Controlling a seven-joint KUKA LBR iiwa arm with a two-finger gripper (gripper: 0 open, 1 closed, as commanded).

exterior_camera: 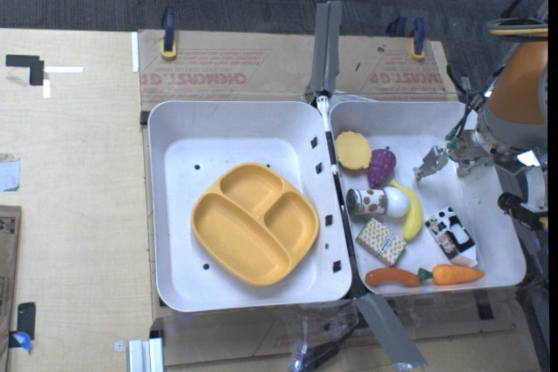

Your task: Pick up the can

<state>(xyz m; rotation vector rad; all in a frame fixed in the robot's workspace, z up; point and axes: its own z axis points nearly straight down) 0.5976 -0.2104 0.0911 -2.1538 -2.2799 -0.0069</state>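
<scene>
The can (367,201) lies on its side in the right bin (516,266), white with red spots, its dark end turned toward the divider between the two bins. Taking the can as the landmark: a white egg-like piece (397,202) touches its far end, and a banana (410,212) curves just beyond that. Above the can sit purple grapes (381,166), and up and to the left of it a yellow round piece (353,150). Just below it lies a patterned cracker block (381,240), and further below, along the bin's near wall, two carrots (425,276) end to end. A black-and-white carton (450,233) lies down and to the right. Across the divider, left of the can, a yellow divided plate (254,223) rests in the left bin (161,213).

The gripper (433,161) hovers up and to the right of the can, well apart from it, past the banana. Nothing sits between its fingers; they seem spread, though the view is small and I judge this loosely.

The can is not yet grasped. Lying flat and hemmed in by the egg and the grapes, it probably offers its free long sides best, so the gripper would need to come down across its width. A roll is the likely risk, since nothing pins it on the cracker side.
</scene>
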